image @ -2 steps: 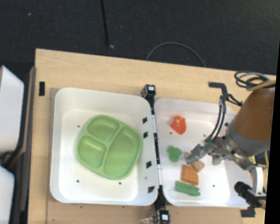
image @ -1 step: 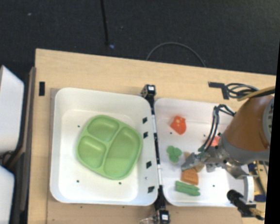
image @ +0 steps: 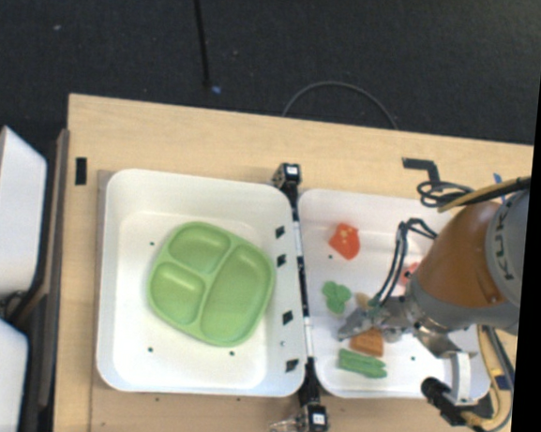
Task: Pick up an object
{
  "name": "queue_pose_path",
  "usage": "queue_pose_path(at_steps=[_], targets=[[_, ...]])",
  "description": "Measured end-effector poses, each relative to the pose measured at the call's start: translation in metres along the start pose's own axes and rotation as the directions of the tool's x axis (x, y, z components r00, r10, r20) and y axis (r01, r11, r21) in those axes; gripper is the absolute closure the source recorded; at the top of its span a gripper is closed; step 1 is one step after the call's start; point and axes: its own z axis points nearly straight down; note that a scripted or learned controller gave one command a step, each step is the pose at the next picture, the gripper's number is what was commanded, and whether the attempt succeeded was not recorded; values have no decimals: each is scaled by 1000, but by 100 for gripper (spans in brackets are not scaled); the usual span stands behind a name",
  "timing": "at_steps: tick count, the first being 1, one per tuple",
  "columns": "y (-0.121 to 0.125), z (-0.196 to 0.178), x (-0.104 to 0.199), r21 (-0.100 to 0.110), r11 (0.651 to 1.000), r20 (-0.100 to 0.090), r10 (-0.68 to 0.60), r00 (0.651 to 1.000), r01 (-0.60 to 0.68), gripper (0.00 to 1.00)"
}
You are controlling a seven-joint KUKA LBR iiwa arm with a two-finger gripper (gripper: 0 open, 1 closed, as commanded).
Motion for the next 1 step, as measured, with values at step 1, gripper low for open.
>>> queue_pose_path(at_steps=[1], targets=[[2,-14,-1,-7,1000,-1,6,1000,-6,100]])
